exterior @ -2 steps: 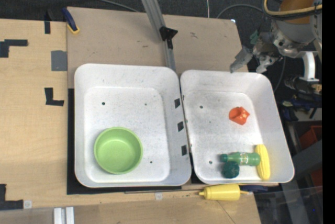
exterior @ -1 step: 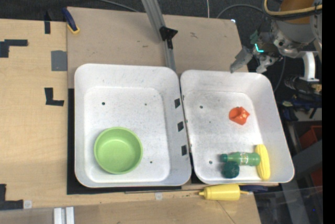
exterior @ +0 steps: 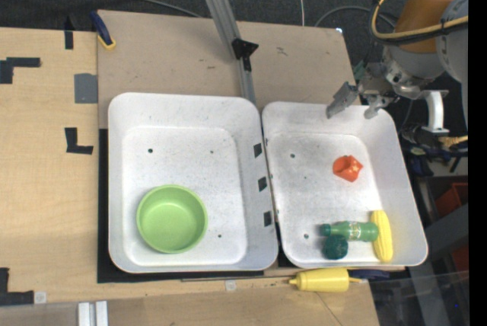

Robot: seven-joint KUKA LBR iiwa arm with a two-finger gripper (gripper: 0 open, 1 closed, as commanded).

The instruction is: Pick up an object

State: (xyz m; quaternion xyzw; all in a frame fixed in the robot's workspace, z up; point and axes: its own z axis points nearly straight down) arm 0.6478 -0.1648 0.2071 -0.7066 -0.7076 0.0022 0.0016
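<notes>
The gripper [exterior: 354,105] is hanging with its fingers spread and nothing between them over the far rim of the right bin [exterior: 396,142]. In that bin a red block [exterior: 347,168] is lying apart from a green bottle [exterior: 346,232] and a yellow banana [exterior: 382,234] near the front, while a green bowl [exterior: 172,218] is sitting in the left bin [exterior: 122,164].

The gripper [exterior: 356,105] hangs over the right bin's [exterior: 304,119] far rim, fingers [exterior: 340,100] spread and empty. Nearer the camera from the fingertips lies a red object [exterior: 347,167]; further beyond it sit a green bottle [exterior: 346,231] and a yellow banana [exterior: 382,234].
</notes>
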